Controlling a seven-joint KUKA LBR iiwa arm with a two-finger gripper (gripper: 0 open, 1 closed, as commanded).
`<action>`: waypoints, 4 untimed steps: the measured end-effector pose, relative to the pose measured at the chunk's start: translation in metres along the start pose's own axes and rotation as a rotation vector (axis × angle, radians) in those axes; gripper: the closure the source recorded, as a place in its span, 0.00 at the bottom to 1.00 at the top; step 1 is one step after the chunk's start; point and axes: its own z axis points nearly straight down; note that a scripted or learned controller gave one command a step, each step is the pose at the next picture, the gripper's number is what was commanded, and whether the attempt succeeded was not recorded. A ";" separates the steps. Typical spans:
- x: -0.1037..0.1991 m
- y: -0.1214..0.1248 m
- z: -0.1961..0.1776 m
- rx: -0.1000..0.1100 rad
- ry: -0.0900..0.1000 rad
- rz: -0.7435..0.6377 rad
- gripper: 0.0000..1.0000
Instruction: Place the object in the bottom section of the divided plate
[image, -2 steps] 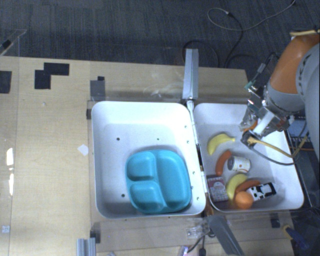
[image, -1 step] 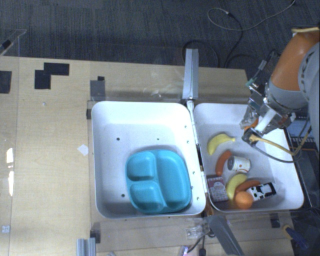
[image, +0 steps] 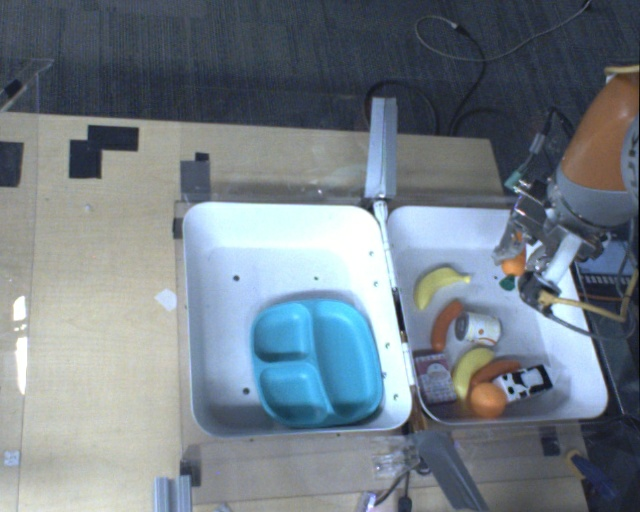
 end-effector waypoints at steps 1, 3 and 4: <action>-0.014 -0.015 0.029 -0.001 0.001 -0.272 1.00; 0.044 -0.065 -0.001 -0.001 0.001 -0.326 1.00; 0.021 -0.047 0.046 0.001 0.000 -0.398 1.00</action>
